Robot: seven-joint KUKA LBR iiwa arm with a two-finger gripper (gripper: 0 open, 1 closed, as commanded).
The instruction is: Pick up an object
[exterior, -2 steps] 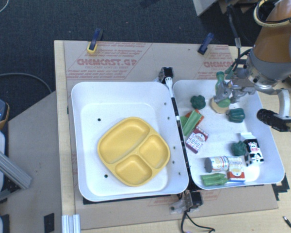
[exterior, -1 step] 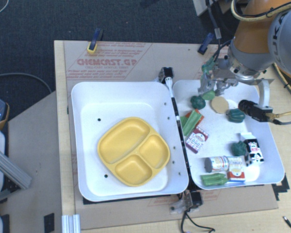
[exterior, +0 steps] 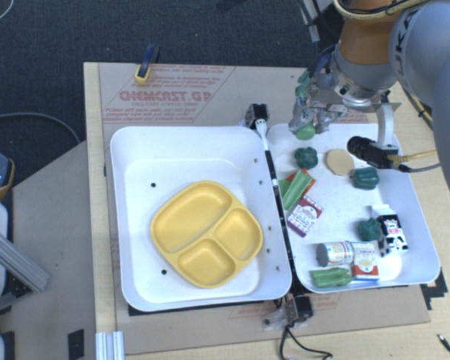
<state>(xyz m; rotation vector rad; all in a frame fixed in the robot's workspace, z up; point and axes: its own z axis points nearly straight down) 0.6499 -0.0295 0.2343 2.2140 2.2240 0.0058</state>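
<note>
The arm reached in from the far right, wrist bent down, its gripper (exterior: 306, 128) at the far side.

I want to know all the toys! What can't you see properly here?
- Gripper: the fingers blur into a green object, grip unclear.
- Small red-and-white packet: print too small to read.
- Black-and-white toy: shape too small to identify.
- Right white bin: the far rim is behind the arm.

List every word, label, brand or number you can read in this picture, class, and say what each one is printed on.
"CHEMCAST GP": large red letters on the brown board under the bins.
Smaller red lines above and below it: too blurred to read.
Red packet in the right bin: label too small to read.
Can lying in the right bin: label too small to read.
</note>
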